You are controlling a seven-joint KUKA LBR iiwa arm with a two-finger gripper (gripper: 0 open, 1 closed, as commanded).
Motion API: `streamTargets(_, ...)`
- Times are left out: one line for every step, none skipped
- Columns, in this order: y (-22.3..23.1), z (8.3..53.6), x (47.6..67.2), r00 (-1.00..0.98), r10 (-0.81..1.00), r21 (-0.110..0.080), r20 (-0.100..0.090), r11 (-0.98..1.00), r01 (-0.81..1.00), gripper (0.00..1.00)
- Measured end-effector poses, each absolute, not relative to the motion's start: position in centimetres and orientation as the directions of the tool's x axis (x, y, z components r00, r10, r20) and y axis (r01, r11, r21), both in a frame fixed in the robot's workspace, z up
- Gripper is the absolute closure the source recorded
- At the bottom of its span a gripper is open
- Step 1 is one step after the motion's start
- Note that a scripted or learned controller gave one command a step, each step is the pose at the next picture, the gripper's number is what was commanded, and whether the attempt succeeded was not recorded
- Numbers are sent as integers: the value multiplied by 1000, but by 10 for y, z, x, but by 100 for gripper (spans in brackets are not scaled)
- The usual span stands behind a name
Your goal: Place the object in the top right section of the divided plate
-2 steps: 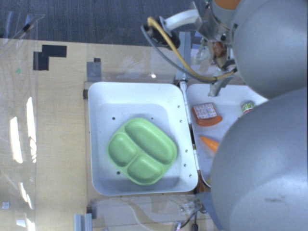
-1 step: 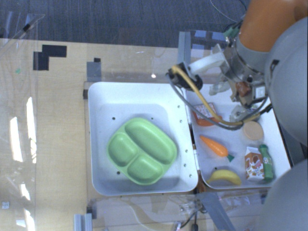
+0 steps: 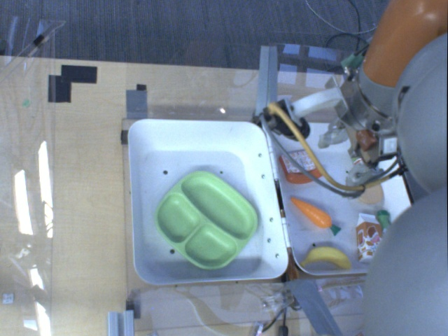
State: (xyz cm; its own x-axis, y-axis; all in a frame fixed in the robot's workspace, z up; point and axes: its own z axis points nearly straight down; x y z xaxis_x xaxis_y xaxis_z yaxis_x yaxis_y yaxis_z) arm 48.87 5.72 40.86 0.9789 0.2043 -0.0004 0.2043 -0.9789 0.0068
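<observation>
A green divided plate [image 3: 206, 219] with three sections lies in the left white bin [image 3: 150, 152], turned at a slant. Its long section runs along the upper right side, and nothing lies in any section. My gripper [image 3: 357, 145] hangs over the back of the right bin [image 3: 294, 257], well to the right of the plate. A small reddish-brown thing [image 3: 365, 141] shows at the gripper, but I cannot make out what it is or whether it is held. An orange carrot [image 3: 311, 213] and a yellow banana [image 3: 327, 257] lie in the right bin.
A red-and-white packet [image 3: 297, 166] lies at the back of the right bin, and a small carton [image 3: 367, 235] with a green piece [image 3: 383, 218] at its right side. A yellow hose [image 3: 308, 152] loops from the wrist over that bin. The arm's grey body covers the bin's right part.
</observation>
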Motion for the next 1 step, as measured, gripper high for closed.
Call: streamTargets(57,409,489,979,205,7,0,-979,205,0)
